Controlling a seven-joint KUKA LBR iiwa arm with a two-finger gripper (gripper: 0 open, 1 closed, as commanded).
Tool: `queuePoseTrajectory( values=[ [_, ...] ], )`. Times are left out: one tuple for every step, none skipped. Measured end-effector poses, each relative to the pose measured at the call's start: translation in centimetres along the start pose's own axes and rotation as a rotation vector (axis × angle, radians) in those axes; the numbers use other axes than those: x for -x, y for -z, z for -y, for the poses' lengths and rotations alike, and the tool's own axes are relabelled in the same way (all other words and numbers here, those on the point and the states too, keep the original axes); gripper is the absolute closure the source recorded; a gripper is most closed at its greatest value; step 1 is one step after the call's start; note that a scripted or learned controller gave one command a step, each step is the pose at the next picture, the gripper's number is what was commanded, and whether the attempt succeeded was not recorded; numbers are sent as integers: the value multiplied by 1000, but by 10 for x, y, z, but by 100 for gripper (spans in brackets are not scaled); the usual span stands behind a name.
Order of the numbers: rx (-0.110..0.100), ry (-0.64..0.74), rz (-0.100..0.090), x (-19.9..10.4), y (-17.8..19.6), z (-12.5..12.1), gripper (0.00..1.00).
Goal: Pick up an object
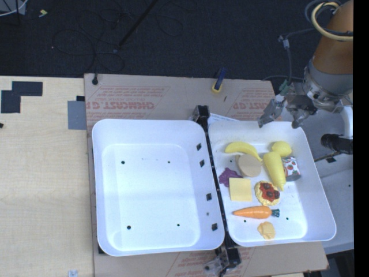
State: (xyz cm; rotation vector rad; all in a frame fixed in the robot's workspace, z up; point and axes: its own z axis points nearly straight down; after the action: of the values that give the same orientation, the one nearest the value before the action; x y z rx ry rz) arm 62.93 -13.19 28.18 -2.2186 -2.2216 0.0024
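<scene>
Hovering over the back right corner of the right bin (323, 224), the hand (285, 115) sits above the rim w/ nothing between its fingers; the two fingers (268, 118) appear splayed apart, i.e. open, approx. ready for a descent. All candidate objects lie in the right bin, clustered toward its centre, probably because the program draws from one bin and keeps the left bin (104, 172) as the drop side. Contents: banana (242, 149) at the back, a yellow corn-like piece (274, 169) lying lengthwise, a round beige disc (249, 166), a yellow square slice (240, 189), a pizza-like piece (267, 193), a carrot (253, 213) and a small yellow lump (266, 230) near the front. Items touch or overlap, so a clean single grasp is judged hardest mid-cluster; carrot and lump sit more apart. Hard to make out: a purple item (226, 175) is partly hidden under the disc, and a small can-like object (292, 168) beside the corn piece is too small to identify. Arm's upper part is cut off at the frame's right.
</scene>
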Motion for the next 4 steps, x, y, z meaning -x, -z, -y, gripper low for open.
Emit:
queuePoseTrajectory(
  values=[
    [-12,2,-4,-48,-104,25,0],
    [12,-1,10,-39,-193,23,0],
    [5,-3,0,-9,-192,56,0],
    [2,-1,2,39,-194,25,0]
  ],
)
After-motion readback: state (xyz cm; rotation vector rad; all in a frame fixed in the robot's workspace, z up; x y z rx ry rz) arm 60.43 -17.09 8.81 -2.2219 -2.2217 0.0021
